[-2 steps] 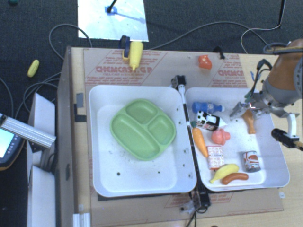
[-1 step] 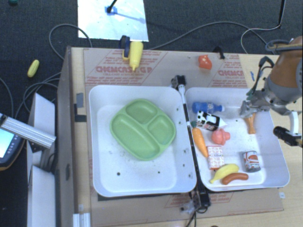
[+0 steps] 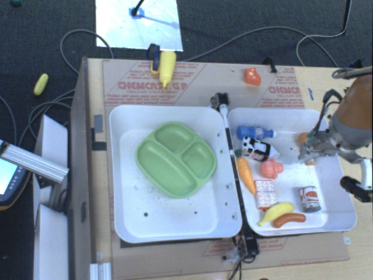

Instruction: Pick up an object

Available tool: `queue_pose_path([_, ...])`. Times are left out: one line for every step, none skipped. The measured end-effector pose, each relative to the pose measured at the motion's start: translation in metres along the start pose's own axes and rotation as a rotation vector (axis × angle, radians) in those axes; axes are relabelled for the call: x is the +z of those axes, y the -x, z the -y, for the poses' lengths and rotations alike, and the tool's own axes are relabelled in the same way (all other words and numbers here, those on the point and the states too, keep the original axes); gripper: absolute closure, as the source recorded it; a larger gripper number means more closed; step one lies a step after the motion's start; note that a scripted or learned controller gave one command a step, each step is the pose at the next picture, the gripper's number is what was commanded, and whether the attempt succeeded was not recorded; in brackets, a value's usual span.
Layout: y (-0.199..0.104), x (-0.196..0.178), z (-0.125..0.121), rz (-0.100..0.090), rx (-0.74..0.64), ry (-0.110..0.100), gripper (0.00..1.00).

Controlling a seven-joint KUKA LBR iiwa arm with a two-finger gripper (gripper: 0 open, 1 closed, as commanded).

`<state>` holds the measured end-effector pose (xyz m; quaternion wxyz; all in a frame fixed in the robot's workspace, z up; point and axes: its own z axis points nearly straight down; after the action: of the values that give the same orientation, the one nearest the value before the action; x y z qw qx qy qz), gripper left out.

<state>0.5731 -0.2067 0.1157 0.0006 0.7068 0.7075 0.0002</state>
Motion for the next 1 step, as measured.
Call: queue_pose_path([-0.0001, -0.0002, -0.0002, 0.0, 0.0, 0.001, 0.0])
